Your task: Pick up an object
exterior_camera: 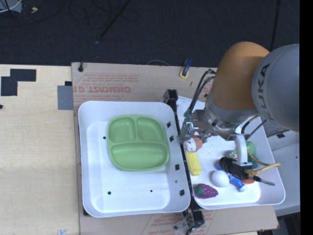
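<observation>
The arm [264, 82] enters from the right side of the frame and bends down over the right bin [275, 196]. The gripper [189, 132] is low at the upper left part of this bin, close to the wall between the two bins. Whether it is open or closed I cannot tell, because the wrist covers it from above.

Just below the gripper lies a small red and white object [195, 144] (too small to name with certainty); I cannot tell if the gripper touches it. Below that is a yellow corn cob [194, 164], which lies along the left wall of the bin. Toward the lower middle of the bin is a white egg [220, 178], with a bunch of purple grapes [206, 191] beside it at the lower left and a blue object [236, 183] just to its right. A green object [251, 147] shows further right, partly hidden.

The left bin [93, 180] holds a green divided plate [138, 143] with three compartments, flat in its upper part. Both bins stand on a cardboard sheet [117, 84] on the pale tabletop [34, 155].
</observation>
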Available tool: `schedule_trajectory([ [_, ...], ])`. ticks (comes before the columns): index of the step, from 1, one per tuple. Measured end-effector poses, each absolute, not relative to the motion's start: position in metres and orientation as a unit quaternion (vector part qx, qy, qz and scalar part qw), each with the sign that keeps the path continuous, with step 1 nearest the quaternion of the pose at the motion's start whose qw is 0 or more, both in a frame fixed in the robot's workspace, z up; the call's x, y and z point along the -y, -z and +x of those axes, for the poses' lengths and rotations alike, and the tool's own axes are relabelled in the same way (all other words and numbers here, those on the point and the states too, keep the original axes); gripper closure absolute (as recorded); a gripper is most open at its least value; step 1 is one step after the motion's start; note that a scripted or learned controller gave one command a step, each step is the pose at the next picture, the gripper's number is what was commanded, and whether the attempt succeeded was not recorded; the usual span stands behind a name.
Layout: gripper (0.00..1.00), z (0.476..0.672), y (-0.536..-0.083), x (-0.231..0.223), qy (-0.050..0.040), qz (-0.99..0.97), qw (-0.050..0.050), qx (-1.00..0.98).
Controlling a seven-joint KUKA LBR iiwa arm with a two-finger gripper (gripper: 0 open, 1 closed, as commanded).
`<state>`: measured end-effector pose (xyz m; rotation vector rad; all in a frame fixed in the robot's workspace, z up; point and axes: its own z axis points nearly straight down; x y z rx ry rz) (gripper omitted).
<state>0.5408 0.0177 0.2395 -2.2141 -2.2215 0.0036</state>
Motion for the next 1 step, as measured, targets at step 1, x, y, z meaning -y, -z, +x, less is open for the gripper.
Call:
schedule_trajectory([
  [1,1.00,0.5339,-0.2300,-0.0803,-0.0013,-0.706,0.003,0.709],
])
